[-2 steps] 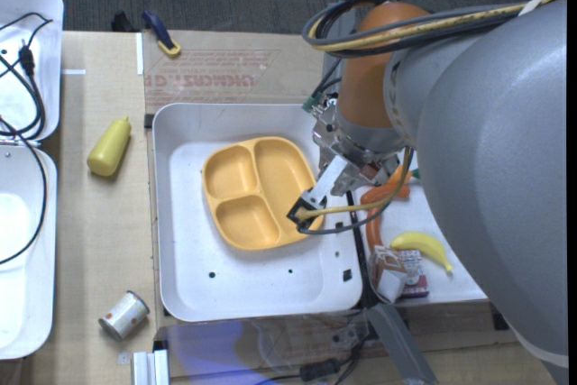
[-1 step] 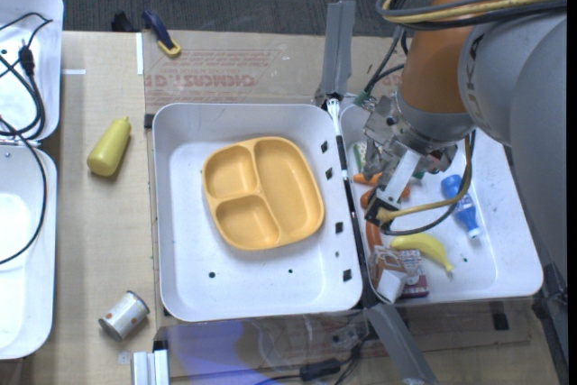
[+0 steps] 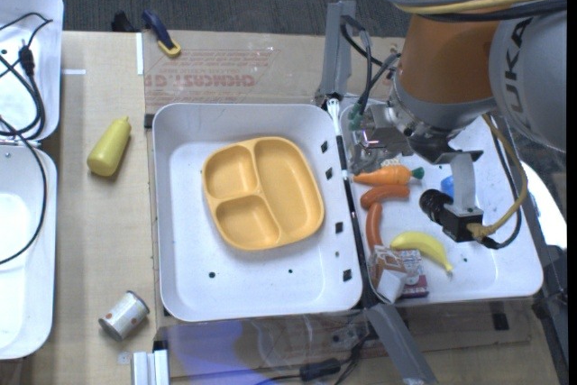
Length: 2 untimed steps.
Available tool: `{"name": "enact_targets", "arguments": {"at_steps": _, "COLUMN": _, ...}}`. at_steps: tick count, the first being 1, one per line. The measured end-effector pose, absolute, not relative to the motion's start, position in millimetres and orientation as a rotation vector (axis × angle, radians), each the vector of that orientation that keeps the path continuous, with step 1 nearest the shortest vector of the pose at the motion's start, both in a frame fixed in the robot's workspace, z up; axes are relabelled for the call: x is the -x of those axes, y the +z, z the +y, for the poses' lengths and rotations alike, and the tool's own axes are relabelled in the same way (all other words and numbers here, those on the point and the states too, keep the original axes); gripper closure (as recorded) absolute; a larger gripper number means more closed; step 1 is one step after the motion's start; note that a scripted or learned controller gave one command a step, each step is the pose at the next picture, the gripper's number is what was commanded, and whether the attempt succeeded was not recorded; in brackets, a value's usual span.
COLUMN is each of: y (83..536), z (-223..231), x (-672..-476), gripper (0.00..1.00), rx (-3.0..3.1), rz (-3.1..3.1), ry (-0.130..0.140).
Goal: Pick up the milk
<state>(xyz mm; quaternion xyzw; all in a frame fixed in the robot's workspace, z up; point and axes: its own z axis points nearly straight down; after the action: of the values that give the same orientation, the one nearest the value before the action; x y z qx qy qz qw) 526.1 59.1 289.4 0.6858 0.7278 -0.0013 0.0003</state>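
Note:
The milk [image 3: 398, 272], a small brown and white carton, lies tilted in the front left corner of the right bin [image 3: 514, 279]. My gripper [image 3: 365, 142] hangs over the back left part of that bin, well behind the carton and apart from it. An orange carrot [image 3: 386, 177] lies just in front of the gripper. Between the carrot and the milk is a red-orange sausage [image 3: 374, 224]. A yellow banana [image 3: 422, 246] rests right beside the carton.
The left bin [image 3: 180, 284] holds a yellow divided plate [image 3: 262, 191]. A small blue thing [image 3: 446, 186] lies in the right bin behind the arm's bracket. On the bench to the left are a yellow bottle [image 3: 109, 147] and a can [image 3: 123, 314].

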Motion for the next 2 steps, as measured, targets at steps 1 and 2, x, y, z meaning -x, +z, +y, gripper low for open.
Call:
{"name": "enact_targets", "arguments": {"at_steps": 1, "y": 297.3, "z": 58.2, "x": -526.8, "gripper": 1.0, "rx": -2.156, "rz": 2.285, "ry": -0.009}}
{"name": "enact_targets", "arguments": {"at_steps": 2, "y": 305.2, "z": 57.2, "x": -527.5, "gripper": 1.0, "rx": -2.157, "rz": 2.284, "ry": -0.014}}
